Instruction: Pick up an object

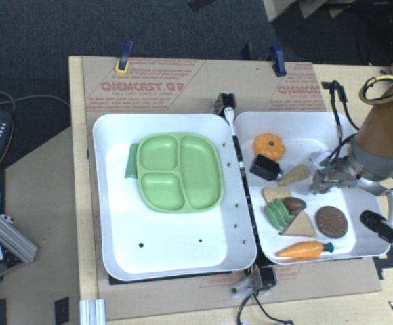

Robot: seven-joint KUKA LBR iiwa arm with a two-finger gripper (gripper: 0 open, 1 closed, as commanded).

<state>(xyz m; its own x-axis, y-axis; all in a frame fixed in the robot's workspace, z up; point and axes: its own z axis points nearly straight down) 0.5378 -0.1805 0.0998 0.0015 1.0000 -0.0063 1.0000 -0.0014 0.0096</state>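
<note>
The right bin (288, 119) holds several toy foods: an orange pumpkin (269, 145), a black block (265, 167), a beige wedge (293, 175), a green ridged piece (276, 214), a dark brown lump (294, 204), a tan triangle (300, 226), a round brown cookie (331, 221) and a carrot (301, 250). My gripper (324, 179) reaches in from the right and hangs low in this bin. It sits just right of the beige wedge and above the cookie. Nothing shows in its grasp.
The left bin (105, 181) holds a green divided plate (180, 171). A black divider with cables (236, 156) runs between the bins. Blue and yellow clamps (123, 61) pin the cardboard at the back edge. The grey arm (379, 147) covers the right bin's right side.
</note>
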